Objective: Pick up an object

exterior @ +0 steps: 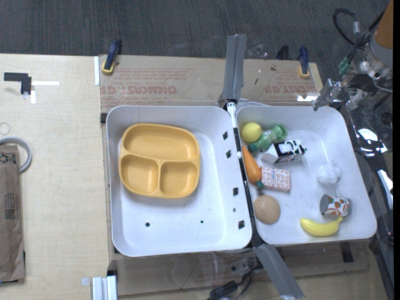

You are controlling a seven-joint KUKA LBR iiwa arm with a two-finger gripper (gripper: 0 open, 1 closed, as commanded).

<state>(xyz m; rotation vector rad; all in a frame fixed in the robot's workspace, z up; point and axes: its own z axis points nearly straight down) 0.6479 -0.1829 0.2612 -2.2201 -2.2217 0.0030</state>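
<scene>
**Claw parked at top-right corner, all objects in right bin**

Gripper point(329, 96) sits over the back right corner of the right bin point(354, 144), at the rim, well apart from everything pickable. Can't tell whether the claw is released or clenched, too small and cluttered with cabling. Nothing visible in it.

Right bin contents, all below and left of the claw:
- lemon point(251, 132) near the back left, beside the divider
- green toy point(270, 136) touching the lemon's right side
- black-and-white carton point(289, 150) just right of and below the green toy; nearest item to the claw along with the green toy, but still clearly apart from it
- carrot point(251, 164) lying along the left wall, below the lemon
- red patterned packet point(275, 179) just beside the carrot's lower end
- brown ball point(267, 209) below the packet, near the front left
- white fluffy item point(328, 174) toward the right wall, roughly straight below the claw
- small printed cup point(335, 205) on its side, near the front right
- banana point(320, 226) just below the cup, touching or nearly so, at the front edge

Left bin point(122, 225) holds a yellow divided plate point(160, 160), in its back half, far from the claw.
</scene>
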